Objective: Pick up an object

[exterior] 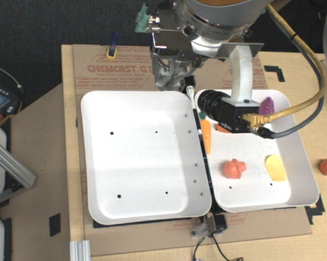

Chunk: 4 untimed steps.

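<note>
My gripper (173, 78) hangs over the cardboard just beyond the far rim of the left bin (136, 200), close to the seam between the two bins. The right bin (250, 197) holds an orange carrot (206, 135) lying along its left wall. It also holds a pink-red lumpy piece (234, 168), a yellow piece (275, 167) and a purple grape bunch (266, 106) at the far side. A small orange item (223, 128) peeks out from under the black wrist unit (226, 110).
The arm's grey body and a yellow-black cable (294, 107) hang over the far part of the right bin. A red object (326, 167) lies outside the bins at the right. A blue-yellow clip (112, 49) sits on the cardboard at the far left.
</note>
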Motion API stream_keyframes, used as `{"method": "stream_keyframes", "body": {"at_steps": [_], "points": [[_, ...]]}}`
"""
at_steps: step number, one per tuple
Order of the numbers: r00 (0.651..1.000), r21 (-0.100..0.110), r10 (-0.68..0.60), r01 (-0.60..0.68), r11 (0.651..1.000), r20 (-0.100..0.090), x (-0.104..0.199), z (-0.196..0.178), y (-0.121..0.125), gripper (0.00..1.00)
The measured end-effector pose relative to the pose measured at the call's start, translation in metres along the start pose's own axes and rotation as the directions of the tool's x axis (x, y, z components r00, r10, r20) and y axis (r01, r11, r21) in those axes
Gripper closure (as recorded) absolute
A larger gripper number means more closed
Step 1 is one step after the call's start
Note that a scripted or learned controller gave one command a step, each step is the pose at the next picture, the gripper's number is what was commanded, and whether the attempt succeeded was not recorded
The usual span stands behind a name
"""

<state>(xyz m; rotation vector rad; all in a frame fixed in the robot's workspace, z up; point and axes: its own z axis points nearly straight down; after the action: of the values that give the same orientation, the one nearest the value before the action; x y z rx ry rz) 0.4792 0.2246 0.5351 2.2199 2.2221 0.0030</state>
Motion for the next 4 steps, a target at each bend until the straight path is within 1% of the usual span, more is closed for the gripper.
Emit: {"method": "stream_keyframes", "body": {"at_steps": [1,2,3,4], "points": [[1.0,-0.001,0.003,-0.003,1.0,0.0,0.0,0.001,0.029,1.0],[1.0,0.002,0.013,-0.013,1.0,0.004,-0.102,-0.001,0.042,1.0],[1.0,0.009,0.004,-0.004,1.0,0.003,-0.125,0.051,0.001,1.0],[1.0,-0.006,-0.003,0.003,1.0,-0.002,-0.093,-0.003,0.0,1.0]]}}
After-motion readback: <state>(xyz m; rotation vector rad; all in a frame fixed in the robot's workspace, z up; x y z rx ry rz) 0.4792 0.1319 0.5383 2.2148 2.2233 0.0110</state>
